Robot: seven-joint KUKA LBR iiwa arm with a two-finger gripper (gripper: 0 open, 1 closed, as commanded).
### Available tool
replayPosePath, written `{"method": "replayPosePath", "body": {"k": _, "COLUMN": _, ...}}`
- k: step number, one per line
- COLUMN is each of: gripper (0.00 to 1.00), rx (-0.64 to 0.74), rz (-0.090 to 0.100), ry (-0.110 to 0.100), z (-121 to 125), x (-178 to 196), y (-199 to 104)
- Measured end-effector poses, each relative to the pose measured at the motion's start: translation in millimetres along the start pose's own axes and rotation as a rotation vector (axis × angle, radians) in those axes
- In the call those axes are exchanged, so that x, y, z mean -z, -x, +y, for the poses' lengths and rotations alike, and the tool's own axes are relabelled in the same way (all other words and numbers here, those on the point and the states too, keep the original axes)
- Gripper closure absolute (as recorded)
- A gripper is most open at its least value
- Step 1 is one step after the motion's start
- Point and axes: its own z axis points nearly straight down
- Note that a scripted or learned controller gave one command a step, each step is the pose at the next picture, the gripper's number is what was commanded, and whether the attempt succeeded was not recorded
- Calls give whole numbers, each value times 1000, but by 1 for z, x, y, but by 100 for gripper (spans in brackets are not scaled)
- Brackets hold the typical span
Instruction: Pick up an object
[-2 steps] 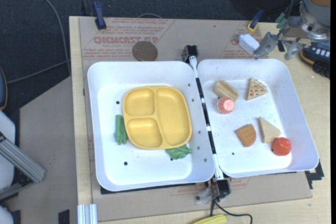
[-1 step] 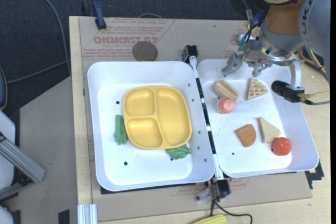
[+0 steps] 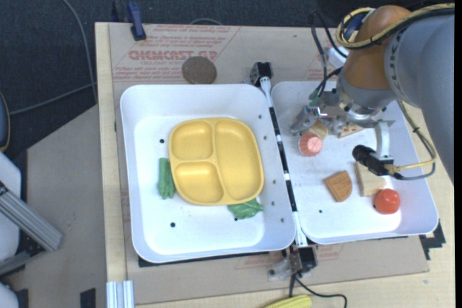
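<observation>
Near right bin (image 3: pixel 426 223) inner edge: fingers (image 3: pixel 315 128) state unclear, above pink piece (image 3: pixel 311 145); bare floor below.

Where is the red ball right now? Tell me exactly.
The red ball lies in the right bin, near its front right corner, just right of the tan block and apart from the gripper further back.
</observation>
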Motion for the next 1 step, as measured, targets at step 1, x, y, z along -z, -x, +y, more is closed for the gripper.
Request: {"method": "replayPosePath", "body": {"k": 1, "gripper": 100, "rx": 0, "rz": 0, "ry": 1, "z": 0, "x": 10, "y": 0}}
